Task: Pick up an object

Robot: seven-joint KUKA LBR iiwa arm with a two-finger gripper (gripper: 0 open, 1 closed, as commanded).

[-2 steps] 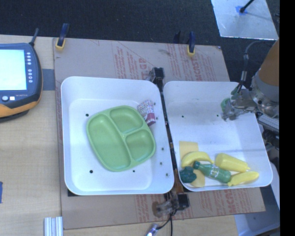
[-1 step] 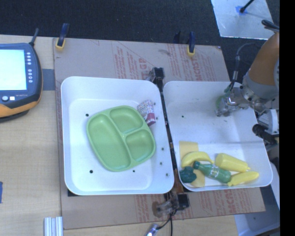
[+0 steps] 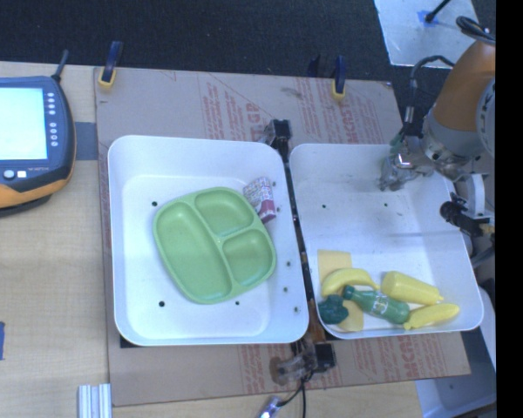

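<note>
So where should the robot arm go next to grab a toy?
Probably toward the near end of the right bin and down. The gripper hangs over the bin's bare far part, while the green bottle, the banana and the yellow peppers all lie piled at its near end.
</note>
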